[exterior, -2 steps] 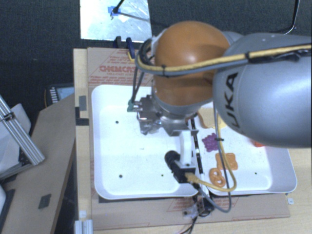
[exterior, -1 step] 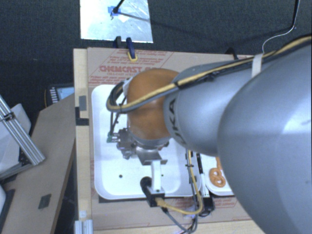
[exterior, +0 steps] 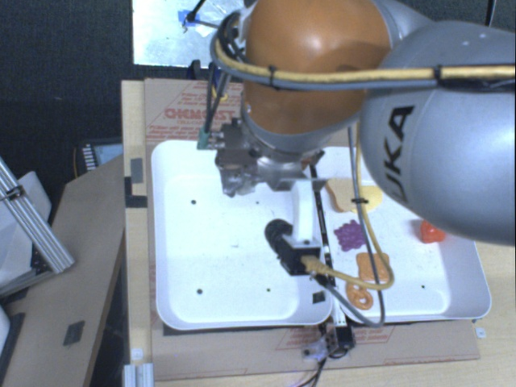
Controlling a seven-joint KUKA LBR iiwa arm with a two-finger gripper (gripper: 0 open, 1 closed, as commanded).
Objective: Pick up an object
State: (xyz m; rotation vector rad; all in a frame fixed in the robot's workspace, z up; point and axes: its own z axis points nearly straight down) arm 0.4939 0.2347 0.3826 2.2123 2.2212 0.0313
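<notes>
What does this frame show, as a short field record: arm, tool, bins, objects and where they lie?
arm: grey with orange band, reaching over the bins from the right
tool: above the back of the left bin; nothing seen held
right bin: holds the objects
purple piece: near the divider
orange piece: in front of the purple one
red piece: farther right, partly under the arm
yellow piece: at the back, partly hidden
cables: yellow cable hangs across the right bin
</notes>
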